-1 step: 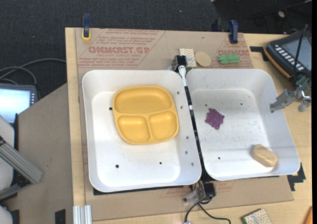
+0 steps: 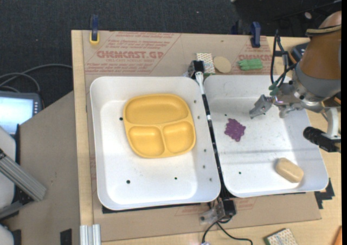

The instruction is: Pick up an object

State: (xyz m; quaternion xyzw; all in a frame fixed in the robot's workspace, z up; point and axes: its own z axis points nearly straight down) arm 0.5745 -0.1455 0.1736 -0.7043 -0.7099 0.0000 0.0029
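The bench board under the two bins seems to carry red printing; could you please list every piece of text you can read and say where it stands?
"CHEMCAST GP", red, on the board behind the left bin.
The same red print behind the right bin: partly hidden, unreadable.
Smaller red lines around both: too blurred.

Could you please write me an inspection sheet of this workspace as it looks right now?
Surface: brown bench bearing left bin and right bin.
Job's things: purple piece and tan block in right bin; yellow divided tray in left.
Clutter: tan disc, green piece behind the bins.
Claw: claw above right bin, holding nothing.
Cables: black cable at front edge.
Surroundings: dark carpet.
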